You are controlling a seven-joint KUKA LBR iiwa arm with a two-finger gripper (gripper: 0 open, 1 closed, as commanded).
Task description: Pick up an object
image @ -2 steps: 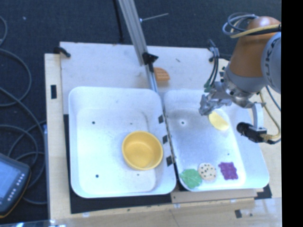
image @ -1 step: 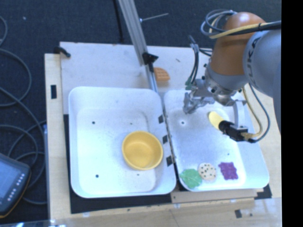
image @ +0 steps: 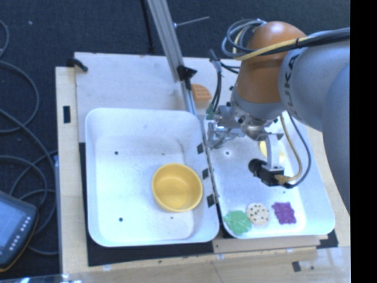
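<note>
A yellow bowl [image: 177,186] sits in the left bin [image: 112,158], near its right wall. In the right bin [image: 312,217], along the front edge, lie a green piece [image: 237,221], a round spotted cookie [image: 257,214] and a purple piece [image: 285,213]. A pale yellow object [image: 277,153] shows partly behind the arm's cables. My gripper [image: 217,133] hangs low over the far left part of the right bin, close to the wall between the bins. Nothing shows between its fingers.
A slanted metal rail [image: 168,37] crosses the back of the bench and ends at the bins' divider. An orange object [image: 200,93] lies behind the bins. Black cables and a connector [image: 266,173] dangle from the wrist over the right bin.
</note>
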